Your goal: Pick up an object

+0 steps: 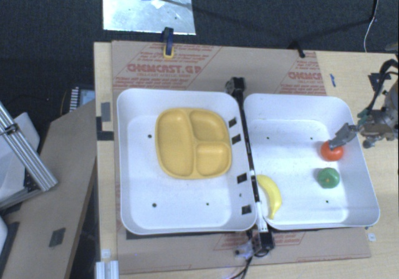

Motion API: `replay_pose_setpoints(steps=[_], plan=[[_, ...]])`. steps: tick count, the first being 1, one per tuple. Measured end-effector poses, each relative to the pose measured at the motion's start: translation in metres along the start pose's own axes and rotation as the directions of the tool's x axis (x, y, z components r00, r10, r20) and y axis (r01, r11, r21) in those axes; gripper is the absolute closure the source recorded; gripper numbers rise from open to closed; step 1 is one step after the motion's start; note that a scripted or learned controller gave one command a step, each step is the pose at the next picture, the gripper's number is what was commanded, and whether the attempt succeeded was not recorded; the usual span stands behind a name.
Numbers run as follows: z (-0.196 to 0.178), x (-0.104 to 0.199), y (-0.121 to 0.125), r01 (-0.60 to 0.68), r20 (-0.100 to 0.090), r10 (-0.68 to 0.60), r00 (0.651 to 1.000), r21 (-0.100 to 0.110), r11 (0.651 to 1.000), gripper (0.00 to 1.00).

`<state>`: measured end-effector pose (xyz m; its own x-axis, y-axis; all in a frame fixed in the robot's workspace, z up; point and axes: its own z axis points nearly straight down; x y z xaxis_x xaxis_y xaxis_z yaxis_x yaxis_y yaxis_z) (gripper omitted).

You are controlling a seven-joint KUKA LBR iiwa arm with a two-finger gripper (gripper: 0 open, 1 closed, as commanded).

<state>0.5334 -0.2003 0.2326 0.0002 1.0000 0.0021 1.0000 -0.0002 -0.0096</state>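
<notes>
We see the pincer (344, 136) reaching in from the right edge, its grey tip down at the top of a red tomato-like ball (331, 151) in the right bin (293, 106). We cannot tell whether it is open, closed or gripping the ball. Just below the red ball lies a green round object (328, 177), apart from it. Further left, a banana (270, 194) rests against the bin's left wall, near the divide between the bins. In the left bin (134, 165) sits a yellow divided plate (192, 143). Both bins stand side by side on the counter (103, 78).
</notes>
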Motion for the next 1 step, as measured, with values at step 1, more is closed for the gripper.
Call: replay_pose_setpoints(steps=[1], plan=[[-0.0061,0.0005,0.0026,0.004,0.003,-0.004,1.000,-0.011,1.000,0.00]])
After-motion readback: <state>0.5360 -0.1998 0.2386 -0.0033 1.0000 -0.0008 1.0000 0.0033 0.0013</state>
